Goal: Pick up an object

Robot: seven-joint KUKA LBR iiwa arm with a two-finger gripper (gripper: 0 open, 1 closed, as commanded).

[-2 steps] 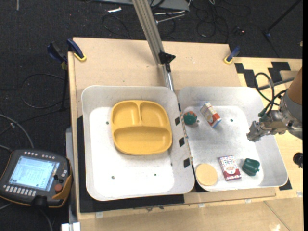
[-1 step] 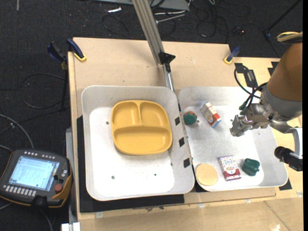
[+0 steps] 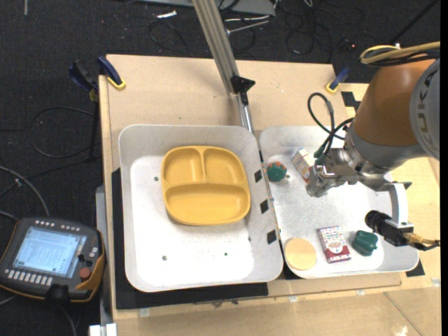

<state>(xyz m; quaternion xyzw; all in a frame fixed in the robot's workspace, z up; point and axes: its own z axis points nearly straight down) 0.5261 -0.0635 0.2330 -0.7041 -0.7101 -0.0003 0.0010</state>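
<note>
Claw [image 3: 318, 185]: low over right bin [image 3: 392, 264], near its far-left part; spread or pinched can't tell, nothing seen between tips
Nearest obj: small white/silver pack [image 3: 302, 162], just beside claw on far side, close to bin's far edge; touching or apart unclear
Handling: prob light, thin-walled, crushable; take across narrow sides, gentle squeeze
Green/orange toy [image 3: 277, 171]: by right bin's left edge, near claw; small, rounded, likely to roll or slip out
Red card box [image 3: 334, 243]: near right bin's front edge, lying flat; stiff, light, grip across short sides
Tan disc [image 3: 302, 253]: front-left corner of right bin; flat, hard to get under
Green pepper toy [image 3: 364, 241]: front-right part, beside black fitting [image 3: 383, 227]; smooth, prob slippery
Yellow divided plate [image 3: 206, 185]: middle of left bin [image 3: 140, 152]; rigid, wide, take by rim
Progress: judged pre-grasp, nothing lifted yet
</note>
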